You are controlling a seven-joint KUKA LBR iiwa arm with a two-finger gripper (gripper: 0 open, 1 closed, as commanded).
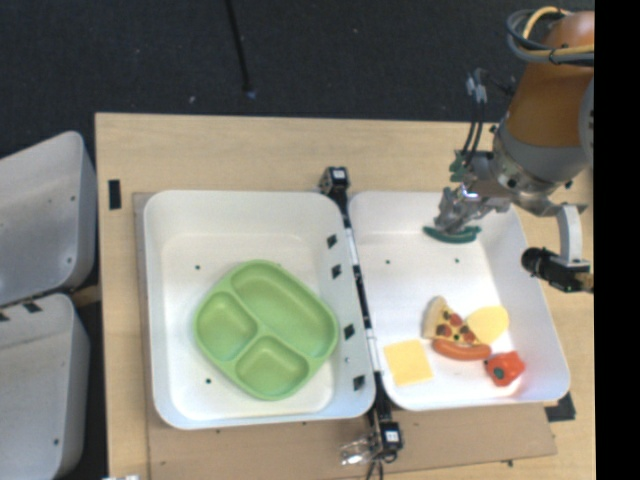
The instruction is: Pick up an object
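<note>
Far off to the hand's left, in the left bin [160, 268], a green divided plate [265, 329] lies flat, well apart from anything the arm is near. Between the two bins runs the raised seam with its small black clips, and beyond it the right bin [400, 228] carries everything else. Below the hand and a little left of it sits a yellow cheese square [408, 361]; just beside that, a pizza slice [445, 322], a red sausage [461, 349] touching it, a yellow round piece [489, 321] and, nearest the bin's lower corner, a red pepper-like toy [505, 368]. These cluster together, near one another but well apart from the hand.

At the far edge of the right bin the hand [458, 211] hangs low over a dark green curved piece [452, 233], which lies right under its tip. Whether the fingers are spread or pressed together I cannot tell, since the wrist hides them from above, and nothing shows the green piece caught between them.

By my reading the step in hand is the descent or closing on that green piece. The next move would call for a firm close on its thin rim, then a straight lift; being flat and slim, it may well slip free
</note>
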